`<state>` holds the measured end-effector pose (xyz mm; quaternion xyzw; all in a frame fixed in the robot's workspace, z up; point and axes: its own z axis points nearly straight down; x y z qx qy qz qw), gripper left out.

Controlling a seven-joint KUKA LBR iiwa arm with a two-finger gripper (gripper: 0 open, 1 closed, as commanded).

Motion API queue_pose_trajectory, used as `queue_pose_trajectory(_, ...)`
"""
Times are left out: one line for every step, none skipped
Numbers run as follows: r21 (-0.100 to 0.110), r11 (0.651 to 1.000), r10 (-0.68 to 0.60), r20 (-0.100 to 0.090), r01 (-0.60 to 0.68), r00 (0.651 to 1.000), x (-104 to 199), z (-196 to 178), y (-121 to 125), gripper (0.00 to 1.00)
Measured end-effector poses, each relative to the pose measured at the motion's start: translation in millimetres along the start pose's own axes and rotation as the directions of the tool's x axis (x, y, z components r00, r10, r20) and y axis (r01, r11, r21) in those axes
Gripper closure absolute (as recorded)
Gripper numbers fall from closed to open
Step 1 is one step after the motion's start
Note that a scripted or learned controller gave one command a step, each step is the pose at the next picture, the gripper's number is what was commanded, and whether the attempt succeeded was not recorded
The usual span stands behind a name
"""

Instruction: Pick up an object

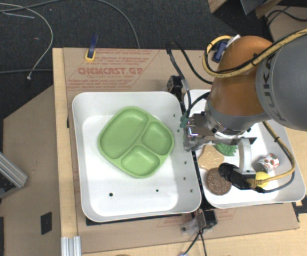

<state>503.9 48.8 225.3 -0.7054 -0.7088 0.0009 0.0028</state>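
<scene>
Left bin [89, 143] holds a green divided plate [136, 141], centred: judged light, stiff, slick, best taken by its rim. Right bin [297, 183], under the arm, holds a brown disc [216, 181], near side, and a small white piece [269, 162]. Gripper [225, 148] state: cannot tell.

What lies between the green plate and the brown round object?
In the camera view, the bins' adjoining white rims lie between the green plate and the brown round object.

Right bin [297, 188] largely behind arm [281, 73]
</scene>
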Motion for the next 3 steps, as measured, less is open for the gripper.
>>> queue_pose_trajectory(-0.006,1.000,0.000,0.000,0.000,1.000,40.9,-6.0,2.3,1.00)
queue_pose_trajectory(0.000,1.000,0.006,0.002,-0.006,1.000,41.9,10.7,-5.7,1.00)
queue_pose_trajectory(-0.002,1.000,0.006,0.002,-0.006,1.000,41.7,9.9,-5.3,0.00)
